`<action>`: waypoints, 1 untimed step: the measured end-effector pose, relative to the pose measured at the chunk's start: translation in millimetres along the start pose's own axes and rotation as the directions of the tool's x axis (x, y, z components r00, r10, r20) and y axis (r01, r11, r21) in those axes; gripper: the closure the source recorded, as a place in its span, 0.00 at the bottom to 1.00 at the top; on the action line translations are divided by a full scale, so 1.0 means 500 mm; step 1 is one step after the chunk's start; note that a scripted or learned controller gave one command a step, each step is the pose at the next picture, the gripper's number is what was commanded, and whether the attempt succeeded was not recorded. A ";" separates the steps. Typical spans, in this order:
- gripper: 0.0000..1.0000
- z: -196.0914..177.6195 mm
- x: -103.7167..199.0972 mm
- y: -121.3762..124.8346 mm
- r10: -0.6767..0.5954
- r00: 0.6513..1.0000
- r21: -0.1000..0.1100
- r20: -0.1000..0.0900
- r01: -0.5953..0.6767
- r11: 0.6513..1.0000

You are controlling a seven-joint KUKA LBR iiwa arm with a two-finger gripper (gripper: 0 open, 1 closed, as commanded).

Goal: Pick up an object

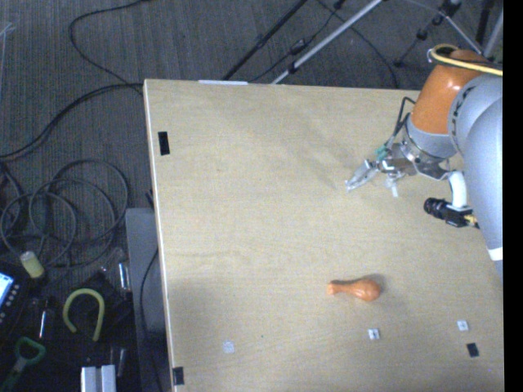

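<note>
An orange pear-shaped object (356,289) lies on its side on the light wooden bench top (245,219), towards the front right. My gripper (373,185) hangs over the bench at the right, well behind the orange object and apart from it. Its metal fingers (354,181) are spread open and point left and down, with nothing between them. The grey arm with its orange band (441,96) comes in from the right edge.
Small square markers (373,333) sit near the bench's front right, and a black tag (164,143) at its left edge. Cables (65,211) and tools lie on the floor to the left. Stand legs (351,15) cross the floor behind the bench.
</note>
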State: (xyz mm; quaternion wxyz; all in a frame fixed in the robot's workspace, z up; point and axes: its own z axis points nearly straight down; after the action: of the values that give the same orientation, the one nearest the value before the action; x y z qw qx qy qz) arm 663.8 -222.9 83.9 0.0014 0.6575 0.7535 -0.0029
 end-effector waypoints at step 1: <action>0.00 -0.002 0.119 0.026 -0.231 0.973 -0.003 -0.003 0.231 0.973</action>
State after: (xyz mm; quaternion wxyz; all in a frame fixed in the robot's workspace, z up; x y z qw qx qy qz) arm 668.6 -162.0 84.3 0.0006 0.5655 0.8248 -0.0009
